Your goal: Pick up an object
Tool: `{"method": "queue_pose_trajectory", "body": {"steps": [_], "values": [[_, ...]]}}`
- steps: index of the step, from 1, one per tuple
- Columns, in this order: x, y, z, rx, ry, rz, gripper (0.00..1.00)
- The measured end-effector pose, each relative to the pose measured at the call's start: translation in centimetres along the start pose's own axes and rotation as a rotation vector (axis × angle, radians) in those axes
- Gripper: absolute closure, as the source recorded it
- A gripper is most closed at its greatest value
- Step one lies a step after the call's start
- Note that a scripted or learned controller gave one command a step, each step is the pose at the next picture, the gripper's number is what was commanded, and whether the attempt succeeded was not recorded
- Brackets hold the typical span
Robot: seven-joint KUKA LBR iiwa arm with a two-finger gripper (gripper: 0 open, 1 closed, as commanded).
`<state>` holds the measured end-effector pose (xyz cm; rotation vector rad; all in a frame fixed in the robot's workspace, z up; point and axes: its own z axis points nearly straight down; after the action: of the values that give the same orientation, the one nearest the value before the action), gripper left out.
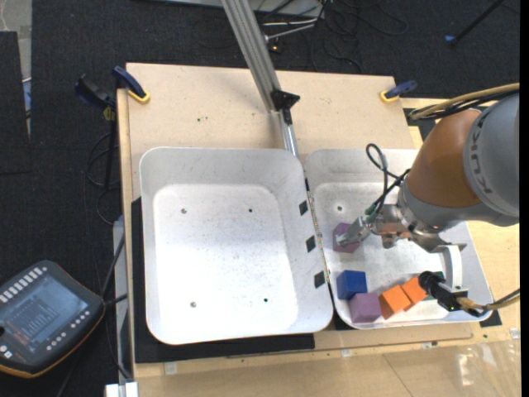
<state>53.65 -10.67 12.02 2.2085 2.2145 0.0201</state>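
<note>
My gripper (360, 228) is low in the right bin (331, 190), reaching in from the right under the grey arm and its orange band. A small dull-purple block (343, 237) sits right at the gripper's tip, on its left side and partly covered by it. Whether the block is held or just touched is not visible. Nearer the bin's front lie a blue block (351, 284), a lighter purple block (364, 307) and an orange block (399, 298), close together.
The left bin (165, 180) stands beside the right one, sharing a raised rim (307, 222). A metal pole (256, 52) slants down to the bins' back edge. Cables and a black connector (438, 290) hang off the wrist over the right bin's front corner.
</note>
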Motion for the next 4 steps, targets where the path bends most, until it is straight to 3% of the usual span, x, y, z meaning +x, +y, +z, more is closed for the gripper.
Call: {"method": "queue_pose_trajectory", "body": {"steps": [1,2,4], "values": [[0.0,0.2,-1.0,-0.004,0.000,0.003,1.00],[0.3,-0.1,-5.4,0.014,0.000,0.000,1.00],[0.7,1.4,-16.1,0.012,-0.001,-0.001,1.00]]}}
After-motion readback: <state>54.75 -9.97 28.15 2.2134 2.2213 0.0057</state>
